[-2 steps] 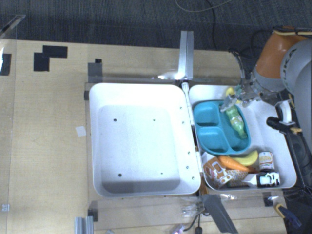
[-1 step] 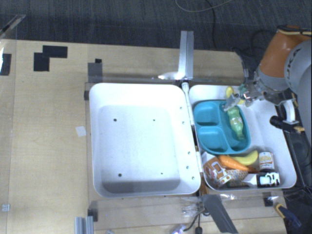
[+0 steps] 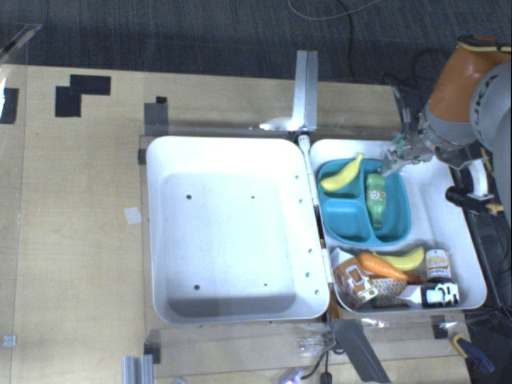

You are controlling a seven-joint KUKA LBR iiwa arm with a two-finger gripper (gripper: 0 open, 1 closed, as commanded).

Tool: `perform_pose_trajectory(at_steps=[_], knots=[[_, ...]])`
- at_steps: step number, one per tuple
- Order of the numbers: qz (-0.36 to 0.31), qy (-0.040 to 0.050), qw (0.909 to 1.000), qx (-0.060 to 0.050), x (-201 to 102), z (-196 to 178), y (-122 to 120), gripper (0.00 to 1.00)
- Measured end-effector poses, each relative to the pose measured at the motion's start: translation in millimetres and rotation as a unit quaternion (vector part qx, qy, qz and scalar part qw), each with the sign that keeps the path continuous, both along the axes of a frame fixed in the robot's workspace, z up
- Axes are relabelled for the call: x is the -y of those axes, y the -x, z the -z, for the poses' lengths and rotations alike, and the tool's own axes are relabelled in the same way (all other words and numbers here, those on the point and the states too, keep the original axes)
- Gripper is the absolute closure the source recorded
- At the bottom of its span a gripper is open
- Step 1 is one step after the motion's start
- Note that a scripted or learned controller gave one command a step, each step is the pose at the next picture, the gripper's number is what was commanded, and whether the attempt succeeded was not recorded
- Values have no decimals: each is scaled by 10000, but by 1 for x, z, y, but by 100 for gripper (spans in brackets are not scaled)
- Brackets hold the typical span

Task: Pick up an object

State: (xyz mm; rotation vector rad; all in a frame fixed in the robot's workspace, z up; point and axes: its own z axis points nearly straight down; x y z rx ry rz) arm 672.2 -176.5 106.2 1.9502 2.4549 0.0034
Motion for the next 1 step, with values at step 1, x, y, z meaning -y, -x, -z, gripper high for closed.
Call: perform_pose_trajectory(at_steps=[1], knots=[[-3, 5, 10000, 22, 0, -1, -1, 0]])
